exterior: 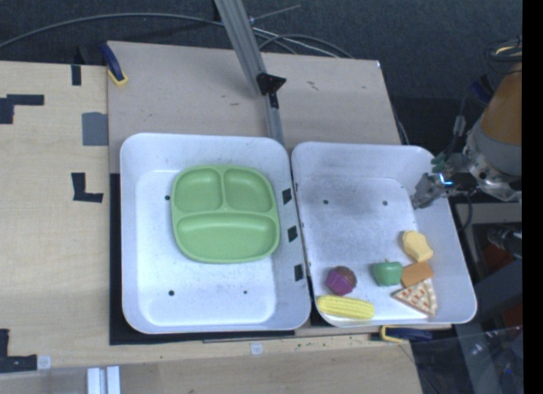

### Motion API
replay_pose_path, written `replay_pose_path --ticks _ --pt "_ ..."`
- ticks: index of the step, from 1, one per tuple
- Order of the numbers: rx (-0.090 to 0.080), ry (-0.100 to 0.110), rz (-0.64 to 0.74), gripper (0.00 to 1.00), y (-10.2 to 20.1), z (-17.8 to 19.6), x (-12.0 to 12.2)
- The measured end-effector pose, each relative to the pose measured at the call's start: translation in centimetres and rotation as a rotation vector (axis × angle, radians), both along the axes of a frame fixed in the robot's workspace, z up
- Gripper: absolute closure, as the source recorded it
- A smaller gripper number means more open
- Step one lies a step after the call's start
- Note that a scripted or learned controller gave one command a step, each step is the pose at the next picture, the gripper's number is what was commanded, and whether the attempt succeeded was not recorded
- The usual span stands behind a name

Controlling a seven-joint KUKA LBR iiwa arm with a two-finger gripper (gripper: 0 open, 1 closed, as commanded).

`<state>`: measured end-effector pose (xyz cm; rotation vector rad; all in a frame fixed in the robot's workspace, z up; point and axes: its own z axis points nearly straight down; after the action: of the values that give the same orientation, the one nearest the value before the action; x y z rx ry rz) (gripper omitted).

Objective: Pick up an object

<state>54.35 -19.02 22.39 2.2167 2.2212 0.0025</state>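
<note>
Items for you to pick, all in the right bin's [356, 163] near corner: corn cob [345, 306] on the front rim, purple toy [342, 280], green toy [387, 272], yellow piece [416, 244], orange piece [417, 274], pizza slice [417, 298]. No readable labels. Bare floor lies behind them. Tool [427, 190] sits at the right rim; you cannot tell its finger state. Left bin [144, 154]: green divided plate [226, 213]. Desk [42, 239] surrounds.

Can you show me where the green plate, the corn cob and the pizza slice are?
green plate [226, 214]: camera view, ridge between its compartments.
corn cob [345, 306]: camera view, middle of the cob.
pizza slice [417, 297]: camera view, centre of the topping.
</note>
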Motion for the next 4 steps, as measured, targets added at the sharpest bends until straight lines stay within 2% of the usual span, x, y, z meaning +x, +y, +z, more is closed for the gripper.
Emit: replay_pose_path --ticks 1,2,4 --pt "-0.001 -0.003 0.001 1.0 0.4 6.3 0.1" --pt "0.003 0.004 0.004 1.0 5.1 6.3 0.1" --pt "0.003 0.006 0.005 1.0 16.2 4.8 -2.0"
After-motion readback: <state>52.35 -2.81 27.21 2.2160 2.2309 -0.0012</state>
